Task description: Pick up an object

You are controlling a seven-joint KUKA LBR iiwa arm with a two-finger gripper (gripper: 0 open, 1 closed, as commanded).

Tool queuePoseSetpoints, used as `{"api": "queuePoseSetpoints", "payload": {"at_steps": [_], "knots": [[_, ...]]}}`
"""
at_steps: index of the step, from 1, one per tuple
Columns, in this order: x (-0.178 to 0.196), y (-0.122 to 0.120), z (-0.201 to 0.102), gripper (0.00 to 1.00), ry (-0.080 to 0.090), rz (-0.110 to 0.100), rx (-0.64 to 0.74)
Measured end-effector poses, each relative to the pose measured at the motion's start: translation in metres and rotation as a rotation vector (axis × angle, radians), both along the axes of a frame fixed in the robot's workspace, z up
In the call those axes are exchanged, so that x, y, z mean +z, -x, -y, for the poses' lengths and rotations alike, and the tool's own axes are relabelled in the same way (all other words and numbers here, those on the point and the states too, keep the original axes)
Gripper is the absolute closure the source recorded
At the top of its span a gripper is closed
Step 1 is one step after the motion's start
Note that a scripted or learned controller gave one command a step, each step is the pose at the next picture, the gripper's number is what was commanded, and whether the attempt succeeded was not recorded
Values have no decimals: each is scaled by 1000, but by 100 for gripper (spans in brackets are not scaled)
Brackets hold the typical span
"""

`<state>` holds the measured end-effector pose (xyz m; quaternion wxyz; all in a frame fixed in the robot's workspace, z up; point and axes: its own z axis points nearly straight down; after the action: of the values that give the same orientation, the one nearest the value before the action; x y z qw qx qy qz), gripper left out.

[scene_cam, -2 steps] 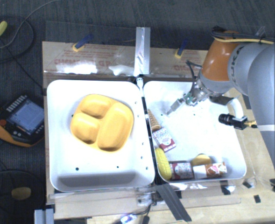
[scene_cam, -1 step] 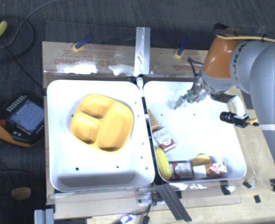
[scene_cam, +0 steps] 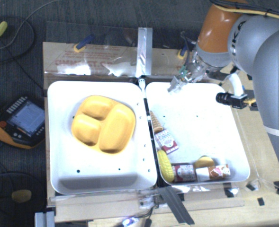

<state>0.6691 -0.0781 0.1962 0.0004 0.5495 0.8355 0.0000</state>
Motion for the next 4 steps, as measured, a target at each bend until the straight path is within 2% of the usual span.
{"api": "queuePoseSetpoints", "payload": {"at_steps": [1,2,3,4], "knots": [[-14,0,-60,100,0,-1,57],[-14,1,-35,100,1,-2,-204],[4,68,-73,100,0,-3,-227],[9,42,-60,100,2,-2,-96]]}}
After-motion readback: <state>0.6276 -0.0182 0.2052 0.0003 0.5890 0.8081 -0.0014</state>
